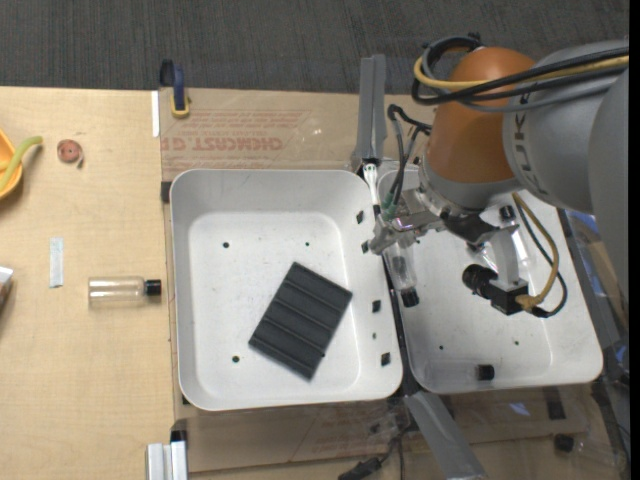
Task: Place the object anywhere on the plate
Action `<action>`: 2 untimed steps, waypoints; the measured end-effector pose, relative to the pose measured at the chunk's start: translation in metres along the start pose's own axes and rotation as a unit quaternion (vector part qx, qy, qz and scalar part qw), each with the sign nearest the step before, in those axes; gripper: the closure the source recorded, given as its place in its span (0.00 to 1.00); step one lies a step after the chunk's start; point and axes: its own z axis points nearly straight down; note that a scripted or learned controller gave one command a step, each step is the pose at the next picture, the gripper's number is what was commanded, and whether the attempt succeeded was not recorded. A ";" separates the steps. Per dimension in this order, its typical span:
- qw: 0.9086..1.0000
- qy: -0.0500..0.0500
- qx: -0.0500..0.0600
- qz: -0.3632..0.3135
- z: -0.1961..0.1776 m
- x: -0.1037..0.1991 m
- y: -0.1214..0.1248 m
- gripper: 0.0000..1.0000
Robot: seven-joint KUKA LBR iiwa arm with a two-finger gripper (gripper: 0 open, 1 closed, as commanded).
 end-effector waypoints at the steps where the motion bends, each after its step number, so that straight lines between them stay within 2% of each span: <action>1: 1.000 0.000 -0.001 -0.006 -0.077 0.120 0.028 1.00; 2: 0.996 0.000 0.001 -0.091 0.002 0.200 -0.027 1.00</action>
